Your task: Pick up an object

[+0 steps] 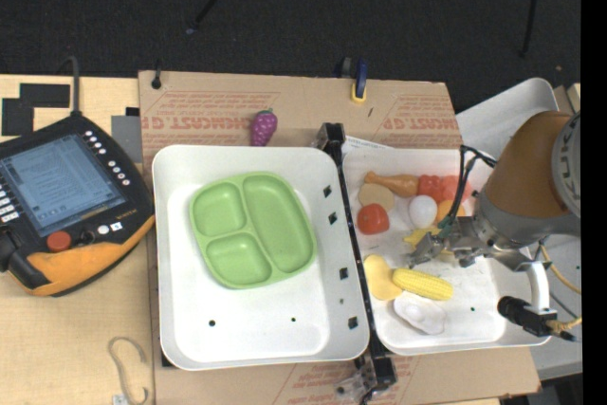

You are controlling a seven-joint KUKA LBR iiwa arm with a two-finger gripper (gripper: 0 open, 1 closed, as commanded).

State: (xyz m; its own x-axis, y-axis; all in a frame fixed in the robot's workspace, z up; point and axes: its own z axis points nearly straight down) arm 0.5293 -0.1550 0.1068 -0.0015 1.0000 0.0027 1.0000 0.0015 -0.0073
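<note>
The right bin (493, 322) serves as the landmark here, since it holds all the loose toy food. The arm (531, 180) reaches in over this bin's far right side, and the claw (444, 247) hangs low inside it, near the bin's middle. From this angle I cannot tell how the claw is set; its tip is a dark tangle against the clutter, and nothing can be seen clamped in it.

Just below the claw, toward the bin's near edge, lies a yellow corn cob (422, 284), with a pale yellow piece (377, 276) touching its left end and a white piece (420, 314) just below it. Above the claw, toward the bin's far edge, sit a white egg (423, 210), a red tomato (373, 219), a drumstick (391, 182) and a red-orange item (442, 188). Left of the right bin, the left bin (190, 318) carries a green divided plate (252, 230).

As for progress, the pick appears not yet done: every object rests on the bin floor and none is lifted. The claw seems to be at the approach or grasping stage, closest to the corn cob and the egg. What remains, in my judgement, is securing one item and raising it clear.
</note>
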